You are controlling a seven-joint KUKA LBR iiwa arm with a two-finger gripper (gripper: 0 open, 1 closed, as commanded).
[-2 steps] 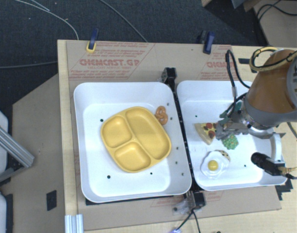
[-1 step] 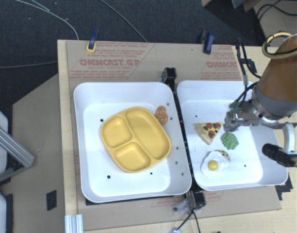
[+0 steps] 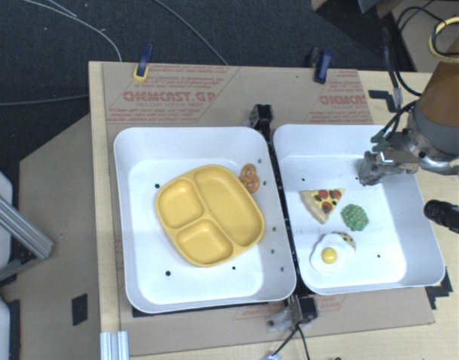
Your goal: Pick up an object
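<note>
In the right bin [image 3: 409, 272] lie a toy pizza slice [image 3: 322, 202], a green broccoli piece [image 3: 355, 217] and a fried egg [image 3: 331, 254]. A small brown pretzel [image 3: 250, 177] rests in the left bin beside the yellow divided plate [image 3: 208, 214]. My gripper [image 3: 370, 172] hangs over the upper part of the right bin, up and to the right of the pizza slice, apart from it. Nothing shows between its tips.
The left bin [image 3: 139, 268] holds the yellow plate near its middle. Blue clamps [image 3: 143, 62] [image 3: 322, 64] sit at the bench's far edge, and a black clip [image 3: 261, 115] stands between the bins. Cables run at the top right.
</note>
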